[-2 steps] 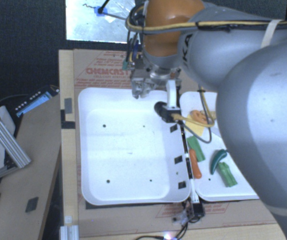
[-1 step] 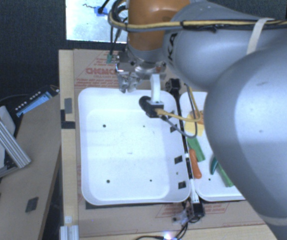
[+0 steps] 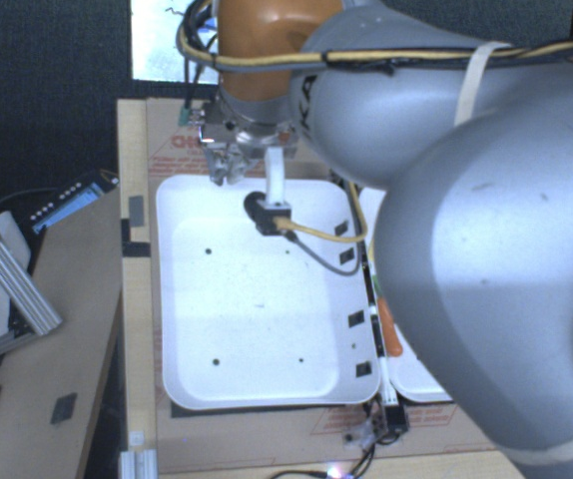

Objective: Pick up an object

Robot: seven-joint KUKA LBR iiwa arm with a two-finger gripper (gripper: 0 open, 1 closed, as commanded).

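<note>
The arm (image 3: 446,168) reaches from the right over the left bin's (image 3: 197,367) far edge.

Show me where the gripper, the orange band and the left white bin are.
gripper (image 3: 225,173): camera view, between its fingertips.
orange band (image 3: 267,18): camera view, middle of its rounded shell.
left white bin (image 3: 257,307): camera view, bare floor.

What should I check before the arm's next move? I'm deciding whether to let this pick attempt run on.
1. Gripper located: ok, at the far edge of the left bin.
2. Object between the fingers: not ok, nothing shows there.
3. Finger opening: cannot tell.
4. Target in the left bin: not ok, only small dark specks on its floor.
5. Orange object at the right bin's near-left edge: cannot tell, mostly hidden by the arm.
6. Yellow cable clear of the gripper: ok.
</note>
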